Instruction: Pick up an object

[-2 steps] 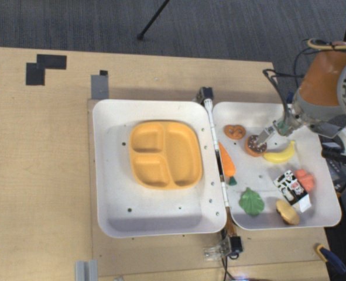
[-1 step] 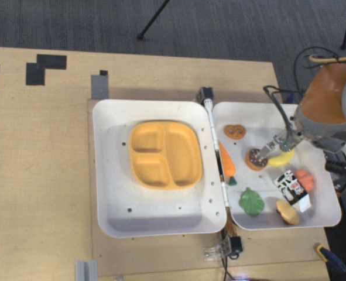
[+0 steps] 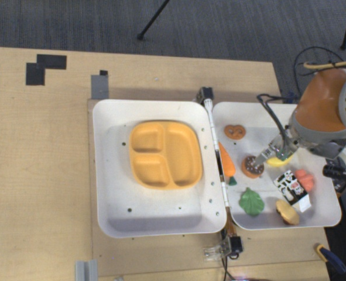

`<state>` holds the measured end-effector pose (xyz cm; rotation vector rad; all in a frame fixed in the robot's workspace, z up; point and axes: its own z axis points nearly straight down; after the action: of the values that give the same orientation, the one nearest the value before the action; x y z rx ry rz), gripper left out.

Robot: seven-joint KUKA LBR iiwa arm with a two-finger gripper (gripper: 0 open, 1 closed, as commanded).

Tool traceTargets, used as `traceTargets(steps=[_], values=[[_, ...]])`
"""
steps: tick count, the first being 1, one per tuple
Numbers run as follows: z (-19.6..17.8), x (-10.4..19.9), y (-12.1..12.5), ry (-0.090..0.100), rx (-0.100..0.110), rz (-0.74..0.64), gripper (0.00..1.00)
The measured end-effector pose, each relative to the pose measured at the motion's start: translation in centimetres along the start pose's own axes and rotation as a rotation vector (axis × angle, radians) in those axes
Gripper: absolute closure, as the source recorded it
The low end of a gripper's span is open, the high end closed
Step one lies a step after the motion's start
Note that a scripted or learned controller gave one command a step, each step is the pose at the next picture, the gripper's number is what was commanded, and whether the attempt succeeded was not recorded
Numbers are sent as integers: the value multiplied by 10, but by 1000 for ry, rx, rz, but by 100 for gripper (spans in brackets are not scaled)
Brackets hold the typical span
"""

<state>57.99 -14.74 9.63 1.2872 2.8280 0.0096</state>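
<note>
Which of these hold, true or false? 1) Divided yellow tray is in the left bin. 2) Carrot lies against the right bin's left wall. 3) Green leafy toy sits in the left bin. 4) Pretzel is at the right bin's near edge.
1) True: the yellow tray sits in the left bin.
2) True: the carrot lies along the left wall of the right bin.
3) False: the green leafy toy is in the right bin.
4) False: the pretzel is near its far edge.
</note>
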Motion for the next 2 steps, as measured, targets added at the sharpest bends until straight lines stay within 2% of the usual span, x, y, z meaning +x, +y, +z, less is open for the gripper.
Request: traceTargets(steps=[1, 2], values=[[-3, 32, -56, -6, -7, -158, 0], [-6, 28, 9, 26, 13, -176, 0]])
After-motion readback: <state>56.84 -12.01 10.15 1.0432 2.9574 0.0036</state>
